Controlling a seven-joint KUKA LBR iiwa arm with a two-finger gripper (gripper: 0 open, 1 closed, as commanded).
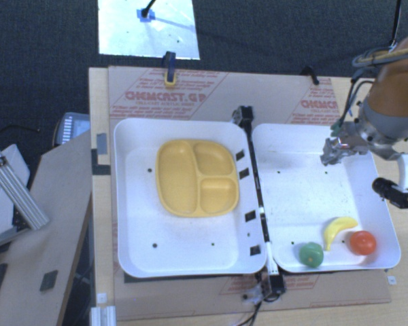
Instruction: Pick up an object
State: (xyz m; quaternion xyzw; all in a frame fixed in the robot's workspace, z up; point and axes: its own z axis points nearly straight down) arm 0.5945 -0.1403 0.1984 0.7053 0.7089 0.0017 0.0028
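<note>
Hovering over the right bin [285,148], the gripper [334,152] sits far from the banana [338,230], tomato [362,242] and lime [311,254] clustered in its near corner. Whether the jaws are open I cannot tell.

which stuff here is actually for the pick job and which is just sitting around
For the job:
gripper, above the right bin
banana
orange-red fruit
green fruit

Just lying about:
yellow divided plate in the left bin
yellow clamp at the bench's far edge
</note>
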